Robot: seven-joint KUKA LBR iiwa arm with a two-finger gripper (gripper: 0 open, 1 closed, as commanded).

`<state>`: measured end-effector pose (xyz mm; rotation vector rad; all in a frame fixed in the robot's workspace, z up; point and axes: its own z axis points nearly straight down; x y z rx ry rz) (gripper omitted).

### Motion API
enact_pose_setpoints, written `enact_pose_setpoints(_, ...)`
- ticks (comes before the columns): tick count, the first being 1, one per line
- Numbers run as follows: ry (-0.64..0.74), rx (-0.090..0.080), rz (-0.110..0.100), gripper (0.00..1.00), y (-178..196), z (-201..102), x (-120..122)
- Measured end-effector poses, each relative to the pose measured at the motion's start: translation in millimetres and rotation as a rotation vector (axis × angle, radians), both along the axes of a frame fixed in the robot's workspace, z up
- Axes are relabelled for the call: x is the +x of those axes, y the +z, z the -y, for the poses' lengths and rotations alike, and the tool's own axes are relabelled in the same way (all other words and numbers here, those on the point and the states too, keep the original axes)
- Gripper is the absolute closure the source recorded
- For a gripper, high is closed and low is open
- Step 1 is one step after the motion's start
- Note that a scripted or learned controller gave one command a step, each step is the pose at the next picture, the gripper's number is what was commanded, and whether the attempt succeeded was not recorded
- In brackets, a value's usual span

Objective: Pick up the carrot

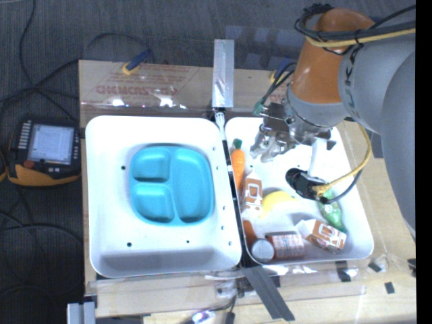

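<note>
Carrot (237, 165) lies at the left wall of the right bin (358, 181), centre frame. My claw (268, 145) hovers just right of it, fingers apart, gripping nothing.

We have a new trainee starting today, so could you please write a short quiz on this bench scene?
1. True or false: the carrot lies in the left bin.
2. Which item sits in the left bin? A) blue divided tray B) yellow lemon C) brown can
3. Fill in: the end effector hovers over the ___ bin.

Key: 1. False, it lies in the right bin, along its left wall. 2. A. 3. right.
</note>
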<state>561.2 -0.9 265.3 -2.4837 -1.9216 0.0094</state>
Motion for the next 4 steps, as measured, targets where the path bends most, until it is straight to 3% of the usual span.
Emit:
enact_pose_setpoints(1,0.338,0.000,0.002,1.00,16.7,18.9,-0.6)
enact_pose_setpoints(2,0.583,0.003,0.002,1.00,26.9,-39.1,-17.0)
enact_pose_setpoints(3,0.901,0.005,0.001,1.00,2.8,0.6,-63.1)
enact_pose_setpoints(4,0.902,0.006,0.001,0.00,2.8,0.3,-63.1)
